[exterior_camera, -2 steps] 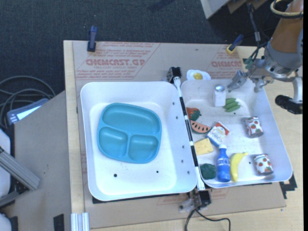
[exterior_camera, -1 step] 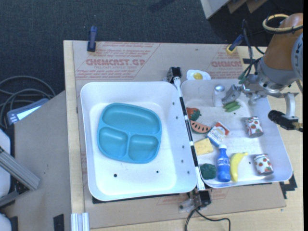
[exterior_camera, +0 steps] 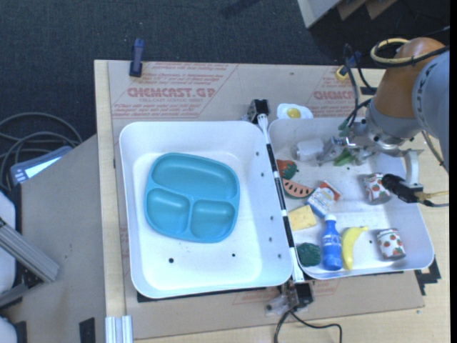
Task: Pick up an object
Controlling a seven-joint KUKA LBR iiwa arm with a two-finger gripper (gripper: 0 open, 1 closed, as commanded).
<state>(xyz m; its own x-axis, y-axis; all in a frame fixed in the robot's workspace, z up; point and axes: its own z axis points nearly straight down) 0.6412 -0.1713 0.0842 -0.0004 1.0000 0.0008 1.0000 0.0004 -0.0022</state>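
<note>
Pincer (exterior_camera: 341,147): hanging low over the far end of the right bin (exterior_camera: 421,245), jaw spread impossible to tell, nothing seen between them.
Bottle (exterior_camera: 330,243): lying at the near end of the right bin, beside the banana (exterior_camera: 350,245).
Cheese (exterior_camera: 302,217): sitting just beyond the bottle.
Melon slice (exterior_camera: 295,189): lying farther back, near the bin divider.
Left bin (exterior_camera: 136,156): holding a blue tray (exterior_camera: 191,197).
</note>
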